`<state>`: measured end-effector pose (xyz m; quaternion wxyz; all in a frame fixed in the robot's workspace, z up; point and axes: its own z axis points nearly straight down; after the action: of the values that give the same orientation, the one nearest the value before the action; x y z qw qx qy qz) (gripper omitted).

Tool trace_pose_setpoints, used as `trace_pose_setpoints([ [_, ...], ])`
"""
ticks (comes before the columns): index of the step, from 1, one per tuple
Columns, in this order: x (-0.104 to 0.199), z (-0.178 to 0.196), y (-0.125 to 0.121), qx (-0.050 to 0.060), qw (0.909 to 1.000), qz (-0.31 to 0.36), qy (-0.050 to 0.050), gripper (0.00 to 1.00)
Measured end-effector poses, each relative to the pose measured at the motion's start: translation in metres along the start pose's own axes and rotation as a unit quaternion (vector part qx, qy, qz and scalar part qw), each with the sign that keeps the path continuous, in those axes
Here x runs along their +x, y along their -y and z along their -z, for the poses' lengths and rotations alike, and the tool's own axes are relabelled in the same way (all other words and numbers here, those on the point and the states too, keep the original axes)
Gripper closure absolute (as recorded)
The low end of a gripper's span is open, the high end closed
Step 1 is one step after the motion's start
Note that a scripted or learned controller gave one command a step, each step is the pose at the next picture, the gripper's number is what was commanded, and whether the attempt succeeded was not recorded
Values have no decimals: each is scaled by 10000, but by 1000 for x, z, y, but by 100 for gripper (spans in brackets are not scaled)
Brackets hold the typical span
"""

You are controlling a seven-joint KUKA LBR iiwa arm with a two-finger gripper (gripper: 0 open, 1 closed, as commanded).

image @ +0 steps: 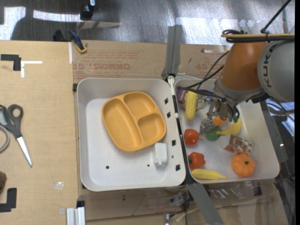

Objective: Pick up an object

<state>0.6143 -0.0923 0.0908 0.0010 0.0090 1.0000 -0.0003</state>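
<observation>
My gripper (214, 121) is low in the right bin (262, 172), under the orange wrist band. It hangs right over a small orange piece (218, 121) and a green toy vegetable (212, 135), with a yellow banana (232, 128) just to its right. The gripper body hides whether it touches any of them. Left of it stands a corn cob (191, 104). A red tomato (191, 137), a red pepper (196, 160), a second banana (209, 174), an orange pumpkin (243, 165) and a brown snack packet (238, 146) lie nearer the front.
The left bin (89, 172) holds a yellow divided plate (133, 120) and a small white block (160, 153). Scissors (16, 130) lie on the wooden bench at far left. Cables run from the arm across the right bin's back edge.
</observation>
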Motion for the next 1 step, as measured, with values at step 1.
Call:
trace_pose_setpoints([
  [1, -1, 7, 0, 5, 10000, 7, 3, 100],
])
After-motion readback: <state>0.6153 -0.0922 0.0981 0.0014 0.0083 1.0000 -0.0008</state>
